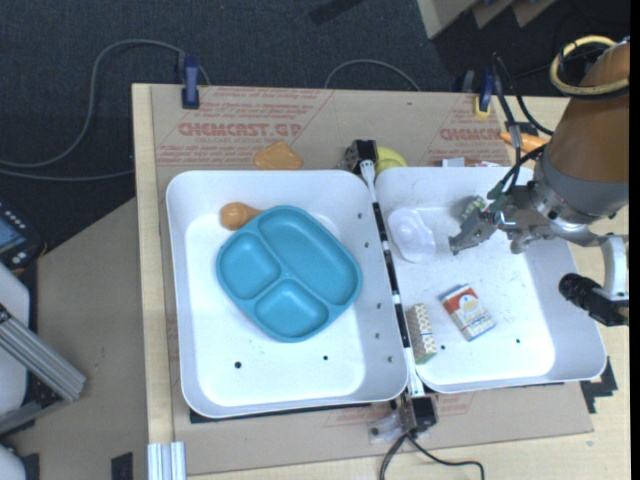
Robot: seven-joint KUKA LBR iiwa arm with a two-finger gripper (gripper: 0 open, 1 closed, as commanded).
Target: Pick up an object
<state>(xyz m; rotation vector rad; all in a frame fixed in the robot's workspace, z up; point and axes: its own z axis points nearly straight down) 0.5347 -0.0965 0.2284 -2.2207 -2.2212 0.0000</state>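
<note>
My gripper [468,230] hangs over the upper middle of the right bin [540,363], on the grey arm with the orange band [592,108] that reaches in from the right. Just left of it lies a clear plastic cup [411,234] on its side, close to the gripper but apart from it. Lower in the same bin a small red and white box [468,312] lies flat. A patterned bar [422,330] rests along the bin's left wall. I see nothing held by the gripper.
The left bin [290,373] bears a blue divided plate [288,270] and a small orange-brown lump [237,214] at its upper left. Behind the bins on the bench sit an orange piece [277,155] and a yellow object [389,158]. Blue clamps [190,73] grip the back edge.
</note>
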